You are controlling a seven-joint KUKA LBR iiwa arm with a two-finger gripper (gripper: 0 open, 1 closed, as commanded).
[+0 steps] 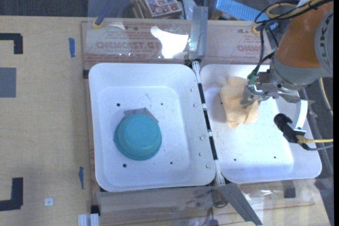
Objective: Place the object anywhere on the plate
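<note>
Gripper (249, 97) low over the pale lump (233, 108) in the right bin (302, 166); blue plate (137, 137) in the left bin (100, 87).

The step in hand is judged to be the grasp. The arm (302, 50) is reached in from the right, and the gripper is seen at the lump's right side, touching or just above it. How far it is open, and whether anything is held, cannot be told. The lump looks soft and uneven, so a bite nearer its middle would be advised, with hold proven by a slow lift. The raised rims (204, 114) between the bins must be cleared on the carry. The plate sits left of centre, well apart from the lump, and a release over its middle is favoured. A grey scrap (139, 112) is seen at the plate's far edge, out of the way.
</note>
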